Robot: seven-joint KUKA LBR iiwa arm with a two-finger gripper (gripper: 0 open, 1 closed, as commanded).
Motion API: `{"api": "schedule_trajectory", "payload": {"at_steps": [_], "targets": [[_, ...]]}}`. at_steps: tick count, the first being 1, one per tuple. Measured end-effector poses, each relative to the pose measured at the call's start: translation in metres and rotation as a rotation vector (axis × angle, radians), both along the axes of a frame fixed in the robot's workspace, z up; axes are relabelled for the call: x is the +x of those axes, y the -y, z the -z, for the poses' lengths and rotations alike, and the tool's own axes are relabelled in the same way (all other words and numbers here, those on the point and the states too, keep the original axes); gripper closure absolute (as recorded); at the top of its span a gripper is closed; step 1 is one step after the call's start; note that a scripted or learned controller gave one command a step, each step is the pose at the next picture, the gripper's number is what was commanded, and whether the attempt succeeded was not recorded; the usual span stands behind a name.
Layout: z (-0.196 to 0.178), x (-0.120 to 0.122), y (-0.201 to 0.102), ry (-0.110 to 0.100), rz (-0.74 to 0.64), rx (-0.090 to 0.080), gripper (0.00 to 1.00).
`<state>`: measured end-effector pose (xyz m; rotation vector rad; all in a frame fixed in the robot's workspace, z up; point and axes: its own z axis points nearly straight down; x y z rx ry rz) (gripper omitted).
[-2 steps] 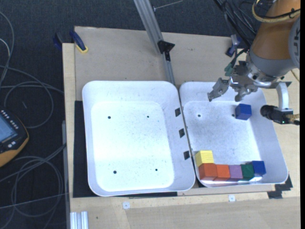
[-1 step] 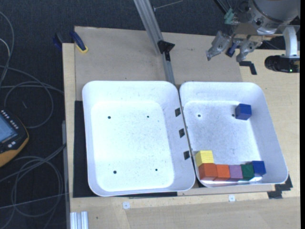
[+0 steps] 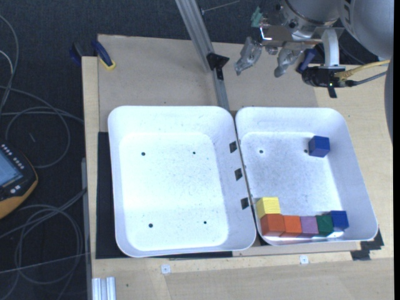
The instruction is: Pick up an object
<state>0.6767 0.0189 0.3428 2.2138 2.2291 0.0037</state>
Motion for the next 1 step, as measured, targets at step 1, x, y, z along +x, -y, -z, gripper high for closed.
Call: {"api": "schedule_trajectory", "payload": {"at_steps": [1], "targets": [[-0.0112, -0.0232, -0.0192, -0.004, 0.004, -0.001, 0.00]]}}
